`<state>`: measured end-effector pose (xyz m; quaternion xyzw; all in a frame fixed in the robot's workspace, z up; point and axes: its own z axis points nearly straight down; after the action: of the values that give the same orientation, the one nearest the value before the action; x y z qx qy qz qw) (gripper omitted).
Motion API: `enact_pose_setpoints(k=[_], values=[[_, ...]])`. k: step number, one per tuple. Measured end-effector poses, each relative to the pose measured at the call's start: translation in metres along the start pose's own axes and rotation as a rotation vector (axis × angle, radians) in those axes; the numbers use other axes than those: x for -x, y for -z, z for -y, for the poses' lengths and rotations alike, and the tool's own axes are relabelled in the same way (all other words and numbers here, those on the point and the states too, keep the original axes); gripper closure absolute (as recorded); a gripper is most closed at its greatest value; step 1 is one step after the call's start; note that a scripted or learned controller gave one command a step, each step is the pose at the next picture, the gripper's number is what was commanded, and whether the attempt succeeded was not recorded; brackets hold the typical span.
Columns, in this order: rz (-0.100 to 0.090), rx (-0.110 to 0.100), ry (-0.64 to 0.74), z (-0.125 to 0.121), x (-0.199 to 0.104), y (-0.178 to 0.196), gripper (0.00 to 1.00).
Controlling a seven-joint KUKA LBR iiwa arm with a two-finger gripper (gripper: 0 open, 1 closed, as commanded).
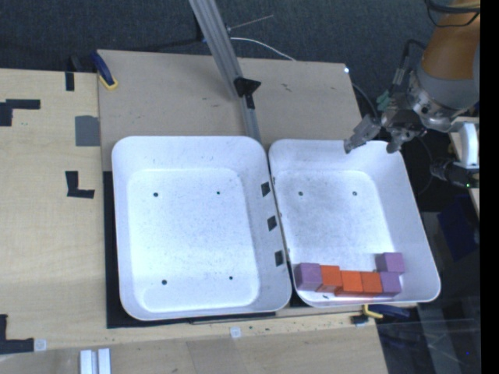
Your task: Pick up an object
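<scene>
Nearest the camera, along the front wall of the right bin [405, 201], lie the blocks: a purple block [309, 275], orange blocks [352, 281] packed so tight I can't count them, and purple blocks [390, 271] at the right end, seemingly stacked. The left bin [125, 209] sits beside it. Farther back, my gripper [374, 140] hovers over the right bin's far rim, fingers spread wide, holding nothing. My arm [451, 49] is cut off by the frame's upper right.
</scene>
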<state>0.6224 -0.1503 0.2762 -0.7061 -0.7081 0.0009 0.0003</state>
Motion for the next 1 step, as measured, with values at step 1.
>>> enact_pose_setpoints(k=[1], values=[[-0.001, -0.008, -0.005, 0.0166, 0.0227, -0.0905, 0.0]])
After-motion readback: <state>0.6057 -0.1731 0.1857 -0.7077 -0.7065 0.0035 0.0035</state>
